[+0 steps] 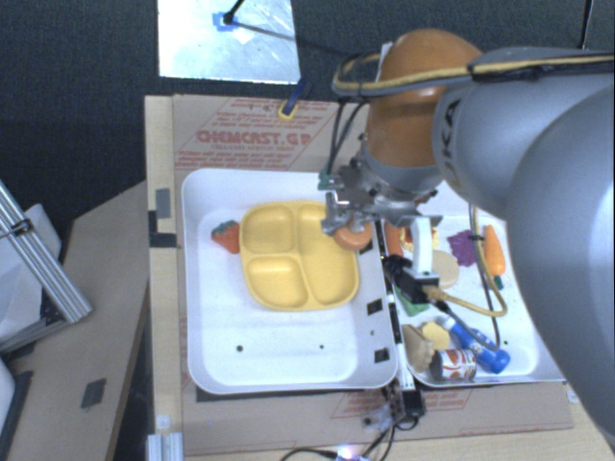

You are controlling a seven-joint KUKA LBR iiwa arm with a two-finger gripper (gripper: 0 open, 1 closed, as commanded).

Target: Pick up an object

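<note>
Right now we are looking down on the yellow divided plate (288, 281), which is lying in the left white bin (279, 353), and we are placing everything else against it. The gripper (341, 221) is hanging over the plate's upper right corner, just at its rim. The grey arm (538, 142) and its orange band (418, 94) are reaching in from beyond the plate's right side.

We are seeing an orange-red piece (354, 238) directly under the gripper, touching or nearly touching the plate's right edge. It is sitting close against the gripper's metal, but we cannot tell whether it is being gripped, nor how far the gripper is open.

Off the plate's left edge, just beside it, a red and green toy (226, 236) is resting on the bin floor. Past the plate's right side, over the dividing walls, the right bin (519, 334) is holding a crowd of small things. A purple piece (463, 248) and an orange carrot (493, 248) are lying level with the plate's upper half and well apart from it. A blue marker (478, 346) and a small can (454, 364) are lying lower down, beyond the plate's lower right corner. Behind the plate's top edge, outside the bin, a brown cardboard sheet (250, 137) with red print is showing.
</note>
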